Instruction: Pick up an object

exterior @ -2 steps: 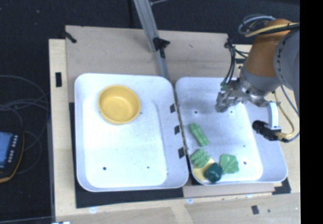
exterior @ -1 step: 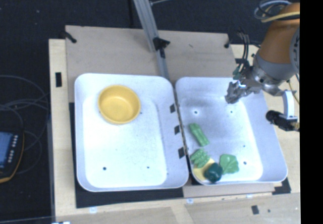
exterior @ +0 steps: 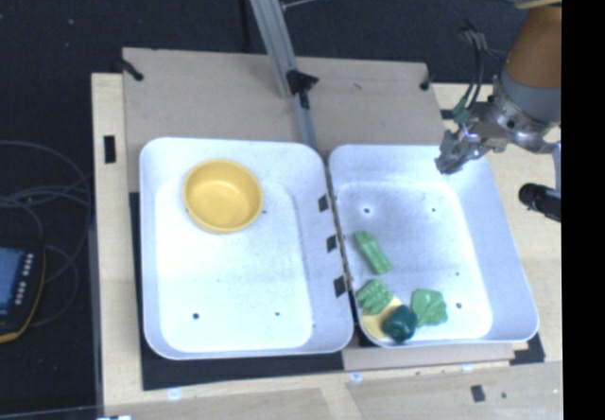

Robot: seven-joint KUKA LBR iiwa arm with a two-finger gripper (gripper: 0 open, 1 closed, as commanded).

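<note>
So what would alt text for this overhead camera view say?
A robot gripper hovers over the right bin's far corner; green toys cluster near its front edge. The left bin holds a yellow bowl.

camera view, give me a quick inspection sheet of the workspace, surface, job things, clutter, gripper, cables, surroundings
surface: pale bench with a brown board under two white bins, left bin and right bin, side by side.
job's things: yellow bowl in the left bin's far left part; in the right bin a green oblong piece, two green lumpy pieces, a dark green round piece on a yellow item, grouped at the near left corner.
clutter: nothing seen.
gripper: gripper over the right bin's far right rim, nothing seen in it.
cables: wires along the arm's wrist; cables on the dark floor.
surroundings: metal pole; handheld pendant at left.
</note>
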